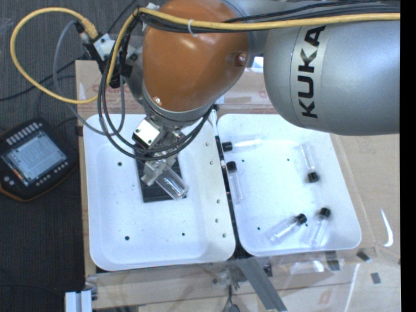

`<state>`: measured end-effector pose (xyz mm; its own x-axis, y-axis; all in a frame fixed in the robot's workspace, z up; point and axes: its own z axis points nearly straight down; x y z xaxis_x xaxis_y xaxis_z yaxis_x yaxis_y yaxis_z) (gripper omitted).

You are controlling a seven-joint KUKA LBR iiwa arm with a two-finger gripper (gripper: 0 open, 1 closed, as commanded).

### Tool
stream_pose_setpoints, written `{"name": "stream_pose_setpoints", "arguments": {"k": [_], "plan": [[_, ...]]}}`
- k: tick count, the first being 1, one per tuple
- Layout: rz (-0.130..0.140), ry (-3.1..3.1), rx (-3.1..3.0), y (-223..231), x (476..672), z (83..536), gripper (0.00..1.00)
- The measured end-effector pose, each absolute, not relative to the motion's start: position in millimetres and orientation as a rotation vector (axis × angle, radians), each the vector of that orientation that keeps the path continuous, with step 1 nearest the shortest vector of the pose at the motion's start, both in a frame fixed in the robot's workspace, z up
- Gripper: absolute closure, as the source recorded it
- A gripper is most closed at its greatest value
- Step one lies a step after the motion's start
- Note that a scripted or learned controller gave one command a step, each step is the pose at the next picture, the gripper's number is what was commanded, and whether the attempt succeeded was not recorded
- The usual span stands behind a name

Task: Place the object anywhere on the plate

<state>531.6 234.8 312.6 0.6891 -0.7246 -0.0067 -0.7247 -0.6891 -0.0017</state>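
- Reaching in from the right, the grey arm (325, 57) with its orange band (188, 51) hangs over the left bin (110, 239).
- Its gripper (162, 174) is down over a small dark plate (156, 188) that lies near the middle of the left bin.
- A clear vial (174, 186) lies tilted right at the gripper's tip, over the plate; whether the gripper grips it or has let go, I cannot tell.
- The right bin (344, 239) holds about 6 clear vials with black caps.
- 2 of them lie along the bin's left wall: one (242, 144) near the top, another (234, 181) below it.
- 1 vial (308, 162) lies toward the right side, its cap pointing down the view.
- 2 more, one (286, 227) slanted and another (320, 225) just beside it, lie near the bottom edge.
- A yellow cable (39, 25) loops over the dark floor at upper left.
- A handheld pendant with a screen (32, 160) lies on the floor, left of the bench.
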Motion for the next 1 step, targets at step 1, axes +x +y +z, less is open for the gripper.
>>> {"name": "stream_pose_setpoints", "arguments": {"k": [1], "plan": [[0.01, 0.459, -3.103, 233.6, 584.3, 324.1, 1.0]]}}
